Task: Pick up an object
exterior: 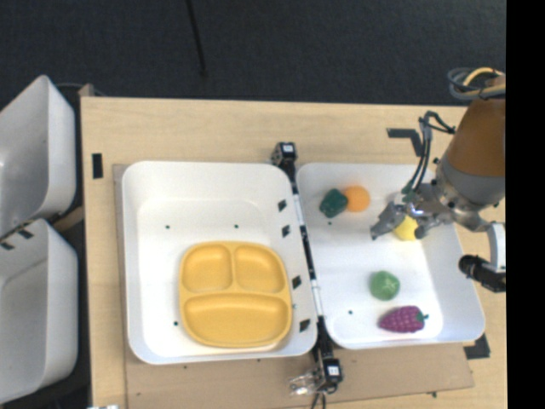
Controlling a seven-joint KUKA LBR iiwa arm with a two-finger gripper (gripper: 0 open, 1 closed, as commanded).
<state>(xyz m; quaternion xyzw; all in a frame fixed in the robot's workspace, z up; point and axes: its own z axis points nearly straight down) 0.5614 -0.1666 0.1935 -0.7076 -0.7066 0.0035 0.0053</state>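
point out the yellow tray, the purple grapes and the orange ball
yellow tray (234, 307): camera view, on the divider between its compartments
purple grapes (402, 319): camera view, middle of the bunch
orange ball (358, 198): camera view, its top surface

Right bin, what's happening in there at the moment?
The arm's claw is down in the right bin, right at a small yellow object; whether it has a grip is unclear. A dark green piece, orange ball, green fruit and purple grapes lie loose. The yellow divided plate sits in the left bin.
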